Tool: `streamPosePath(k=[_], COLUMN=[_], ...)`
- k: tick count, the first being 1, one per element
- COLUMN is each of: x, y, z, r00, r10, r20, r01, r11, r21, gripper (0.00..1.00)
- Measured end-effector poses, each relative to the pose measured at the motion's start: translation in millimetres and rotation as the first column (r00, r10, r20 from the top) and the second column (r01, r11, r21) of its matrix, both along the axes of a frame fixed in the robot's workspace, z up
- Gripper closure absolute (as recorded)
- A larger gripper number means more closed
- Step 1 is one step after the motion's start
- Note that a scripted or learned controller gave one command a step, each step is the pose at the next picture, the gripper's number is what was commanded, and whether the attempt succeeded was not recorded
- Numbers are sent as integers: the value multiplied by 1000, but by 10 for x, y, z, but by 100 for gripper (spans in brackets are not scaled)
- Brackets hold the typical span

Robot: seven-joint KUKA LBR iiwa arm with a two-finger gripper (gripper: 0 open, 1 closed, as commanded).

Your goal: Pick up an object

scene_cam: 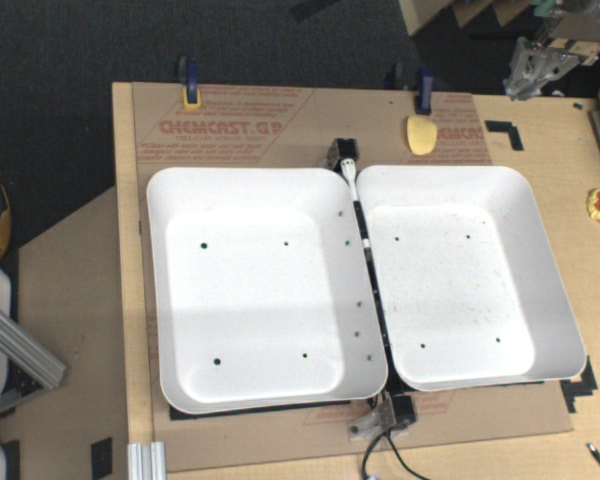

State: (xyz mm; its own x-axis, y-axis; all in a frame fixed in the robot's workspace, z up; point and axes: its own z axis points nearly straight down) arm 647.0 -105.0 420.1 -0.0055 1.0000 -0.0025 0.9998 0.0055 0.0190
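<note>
Two white bins — yellow piece beyond.

Pale grey metal tool, details unclear.

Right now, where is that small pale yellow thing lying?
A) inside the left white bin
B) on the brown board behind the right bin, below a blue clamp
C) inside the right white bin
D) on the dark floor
B: the yellow object rests on the cardboard board, just beyond the far rim of the right bin and directly below the blue clamp.
</note>
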Motion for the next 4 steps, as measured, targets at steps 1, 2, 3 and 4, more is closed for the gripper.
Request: streamPosePath(k=[1,2,3,4], x=[97,180,164,-1], y=[1348,2184,1745,1619], z=[-894,-1660,-1301,-1072], r00=[1000,1000,1000,1000], r10=[7,3,-8,-7], r20=[-27,-27,-15,-16], r01=[-7,-3,8,7], r11=[1000,1000,1000,1000], r21=[6,5,2,2], gripper=[100,100,100,100])
